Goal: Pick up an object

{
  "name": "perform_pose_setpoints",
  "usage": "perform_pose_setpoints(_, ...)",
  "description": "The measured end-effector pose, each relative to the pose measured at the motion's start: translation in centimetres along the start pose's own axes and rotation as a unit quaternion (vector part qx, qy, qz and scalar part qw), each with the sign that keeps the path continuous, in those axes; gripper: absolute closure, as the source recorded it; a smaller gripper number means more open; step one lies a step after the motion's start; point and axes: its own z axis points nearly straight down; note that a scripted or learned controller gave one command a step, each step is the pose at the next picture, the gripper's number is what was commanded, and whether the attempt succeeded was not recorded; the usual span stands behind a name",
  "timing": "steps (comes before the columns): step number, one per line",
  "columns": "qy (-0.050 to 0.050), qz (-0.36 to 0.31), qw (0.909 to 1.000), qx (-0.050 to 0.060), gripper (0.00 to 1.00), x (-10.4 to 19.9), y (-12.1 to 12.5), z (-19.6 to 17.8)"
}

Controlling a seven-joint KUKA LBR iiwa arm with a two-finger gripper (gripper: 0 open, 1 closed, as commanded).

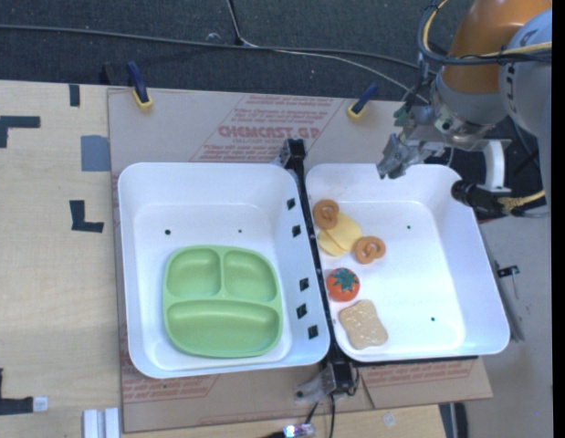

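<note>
Here, the gripper (392,165) hovers at upper right, over the right bin's (474,272) far rim; its state unreadable.
The toy tomato (343,284), mid-frame, looks light, rigid, smooth: pinch across its round middle.

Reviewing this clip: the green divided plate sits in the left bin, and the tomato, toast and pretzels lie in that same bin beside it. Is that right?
Not quite. The camera view shows the green divided plate in the left bin, but the tomato, toast and pretzels lie in the right bin.

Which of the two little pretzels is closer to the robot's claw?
The pretzel at the top of the food pile is nearer the gripper. The other pretzel lies lower, past the yellow piece.
</note>
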Motion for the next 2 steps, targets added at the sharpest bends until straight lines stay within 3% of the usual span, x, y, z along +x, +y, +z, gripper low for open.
perform_pose_setpoints(2,0.0,0.0,1.0,0.0,1.0,10.0,-1.4,-0.1)
